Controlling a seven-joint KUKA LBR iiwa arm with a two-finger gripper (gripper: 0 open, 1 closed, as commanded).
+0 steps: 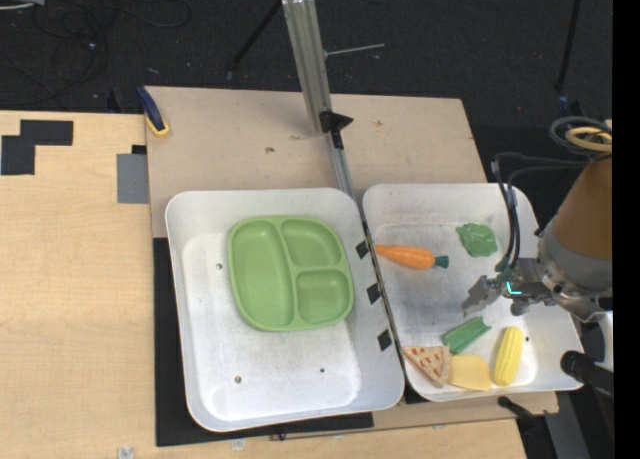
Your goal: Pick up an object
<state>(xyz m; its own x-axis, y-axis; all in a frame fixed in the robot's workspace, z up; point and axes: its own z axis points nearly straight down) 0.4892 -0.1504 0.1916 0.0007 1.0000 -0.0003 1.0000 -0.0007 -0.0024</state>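
So there are two white bins: the left bin (200,367) has one green divided plate (290,273), and the right bin (420,209) holds the arm's gripper (492,292), hovering mid-right of frame with fingers spread apart and nothing between them. Six toys sit there: one carrot (408,258), one green leafy bit (478,239), one corn cob (508,355), one green pod (466,335), one pizza slice (430,362), one yellow lump (470,374) at lower right.
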